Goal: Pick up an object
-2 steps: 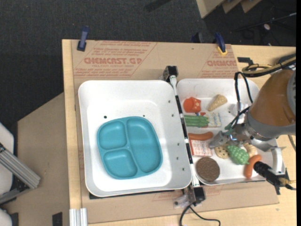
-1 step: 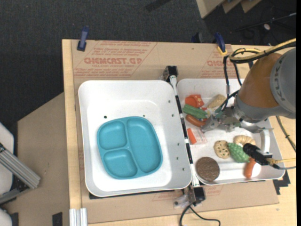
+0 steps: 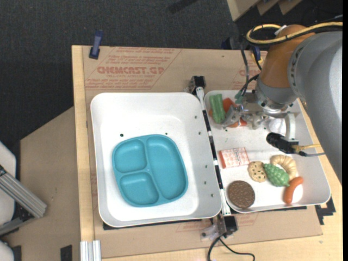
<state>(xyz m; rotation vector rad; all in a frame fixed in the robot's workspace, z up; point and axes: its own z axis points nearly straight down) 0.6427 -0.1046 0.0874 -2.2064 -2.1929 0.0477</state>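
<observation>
Camera view: fingers (image 3: 235, 117), spread unclear, at red piece (image 3: 234, 123) beside green block (image 3: 217, 108).

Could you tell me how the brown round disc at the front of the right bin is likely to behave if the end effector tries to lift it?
The brown disc looks flat and low, so it probably won't tip. Lying flat, it offers little edge to grip. It sits near the right bin's front rim, which may hinder a grasp.

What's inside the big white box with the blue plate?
The left bin holds a blue three-part plate. The plate's sections look bare. Whatever lies under the plate is covered.
</observation>
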